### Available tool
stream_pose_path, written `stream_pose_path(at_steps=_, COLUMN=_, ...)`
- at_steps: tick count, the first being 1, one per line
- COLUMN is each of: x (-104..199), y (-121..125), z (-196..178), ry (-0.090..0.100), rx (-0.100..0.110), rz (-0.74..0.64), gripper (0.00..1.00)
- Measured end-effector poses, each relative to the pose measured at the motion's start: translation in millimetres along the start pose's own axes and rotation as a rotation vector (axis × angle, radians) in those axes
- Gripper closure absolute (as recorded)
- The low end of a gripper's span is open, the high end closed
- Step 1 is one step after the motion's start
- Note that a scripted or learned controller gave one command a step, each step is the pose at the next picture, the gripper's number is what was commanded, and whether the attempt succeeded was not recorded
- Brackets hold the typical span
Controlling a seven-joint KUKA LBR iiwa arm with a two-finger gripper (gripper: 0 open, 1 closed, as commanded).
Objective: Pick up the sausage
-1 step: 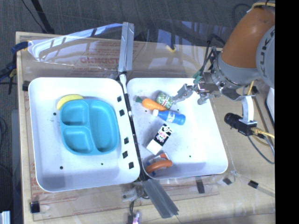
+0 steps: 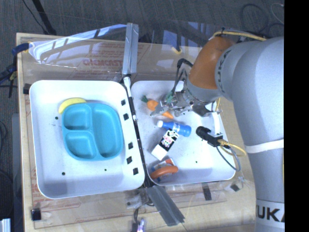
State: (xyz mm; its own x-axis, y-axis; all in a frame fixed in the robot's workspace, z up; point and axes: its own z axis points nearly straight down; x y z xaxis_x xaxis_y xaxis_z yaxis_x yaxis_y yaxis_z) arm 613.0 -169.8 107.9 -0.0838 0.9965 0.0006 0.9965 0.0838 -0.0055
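As my grey arm comes in from the right of the overhead camera view, my gripper (image 2: pixel 171 107) hangs low over the far half of the right bin (image 2: pixel 203 158), one of two shallow white bins set side by side on the worktop (image 2: pixel 72 204). From this slanted angle I cannot tell how far open the gripper is, or whether it has hold of anything. Just beside it, toward the divider, lies a small carrot (image 2: pixel 151 104) with a green top, and a short orange piece (image 2: pixel 167 114) sits right under the gripper. Nearer the camera come a blue bottle (image 2: pixel 176 128) with a white cap, lying on its side, and then a white box (image 2: pixel 165 143) with a black-and-pink print, tilted and touching the bottle's end. The sausage (image 2: pixel 164 169), a curved orange-red thing, rests against the near wall of the right bin, well apart from my gripper. The left bin (image 2: pixel 48 168) holds a blue divided plate (image 2: pixel 91 129), with a yellow thing (image 2: pixel 71 103) showing at its far-left rim.
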Motion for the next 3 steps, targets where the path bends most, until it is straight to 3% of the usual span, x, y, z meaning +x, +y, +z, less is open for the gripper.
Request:
stream_pose_path(at_steps=1, x=-2, y=20, z=16, ry=0.000, rx=-0.003, rz=-0.007, gripper=0.00)
stream_pose_path(at_steps=2, x=-1, y=21, z=6, ry=0.000, rx=-0.002, rz=-0.013, gripper=1.00)
stream_pose_path(at_steps=3, x=23, y=6, z=-76, ry=-0.001, rx=-0.003, rz=0.155, gripper=1.00)
